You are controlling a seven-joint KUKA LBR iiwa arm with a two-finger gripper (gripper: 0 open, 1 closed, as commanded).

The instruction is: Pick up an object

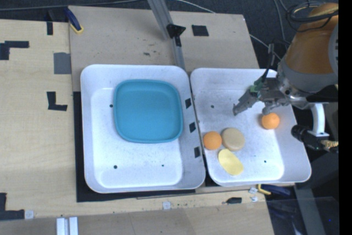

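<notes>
Camera view had the gripper [245, 104] over the right bin [291, 170], fingers apart, nothing between them. Nearest pick was the orange ball [270, 121], just right of the fingertips and slightly nearer the bin's front rim.

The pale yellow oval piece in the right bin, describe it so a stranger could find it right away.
Start at the right white bin. Near its front edge lies the pale yellow oval piece, just below a beige round piece and an orange ball. It alone is yellow and elongated.
</notes>
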